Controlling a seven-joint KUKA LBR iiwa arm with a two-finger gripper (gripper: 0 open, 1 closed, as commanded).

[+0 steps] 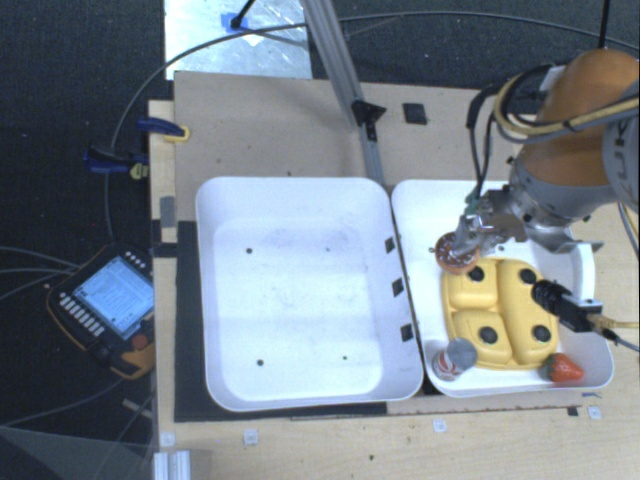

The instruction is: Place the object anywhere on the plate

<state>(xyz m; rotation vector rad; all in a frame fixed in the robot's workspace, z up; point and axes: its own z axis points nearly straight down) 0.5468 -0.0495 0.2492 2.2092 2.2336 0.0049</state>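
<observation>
End effector [462,248] over right bin [420,208], at 10 o'clock corner of yellow plate [500,313] | small round brownish object [456,256] at its tip; grip state: cannot tell | strawberry [563,369] at plate's 5 o'clock | placement likely unfinished, release left

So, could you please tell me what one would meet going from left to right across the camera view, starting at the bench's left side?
Handheld control pendant with lit blue screen → left shallow white bin → small grey-and-white round object → yellow compartmented plate → small red strawberry-like object.
</observation>
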